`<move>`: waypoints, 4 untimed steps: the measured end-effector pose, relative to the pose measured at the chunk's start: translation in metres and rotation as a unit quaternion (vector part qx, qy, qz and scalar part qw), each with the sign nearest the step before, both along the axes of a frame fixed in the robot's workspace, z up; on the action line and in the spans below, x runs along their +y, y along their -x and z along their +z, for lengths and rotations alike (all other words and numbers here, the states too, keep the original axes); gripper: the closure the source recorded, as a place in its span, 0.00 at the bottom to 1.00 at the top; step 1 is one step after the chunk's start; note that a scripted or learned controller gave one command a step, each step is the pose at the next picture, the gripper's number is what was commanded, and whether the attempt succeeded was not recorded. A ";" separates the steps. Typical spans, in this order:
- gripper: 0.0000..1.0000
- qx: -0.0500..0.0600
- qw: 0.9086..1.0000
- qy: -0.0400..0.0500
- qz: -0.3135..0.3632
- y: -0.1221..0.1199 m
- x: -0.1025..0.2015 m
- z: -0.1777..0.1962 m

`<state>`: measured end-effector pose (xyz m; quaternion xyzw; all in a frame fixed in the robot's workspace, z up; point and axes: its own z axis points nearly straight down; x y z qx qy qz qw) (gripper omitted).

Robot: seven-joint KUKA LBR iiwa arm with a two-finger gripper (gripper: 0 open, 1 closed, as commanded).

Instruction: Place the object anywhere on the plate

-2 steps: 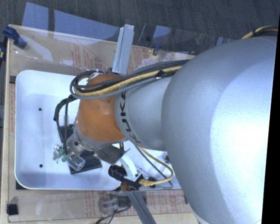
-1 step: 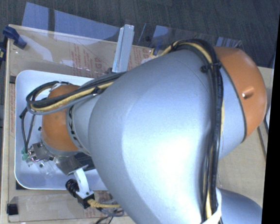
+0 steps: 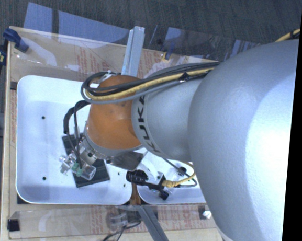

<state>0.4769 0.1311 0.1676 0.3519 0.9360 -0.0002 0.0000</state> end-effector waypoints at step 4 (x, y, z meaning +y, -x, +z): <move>1.00 0.001 0.997 0.001 -0.081 -0.076 0.074 -0.076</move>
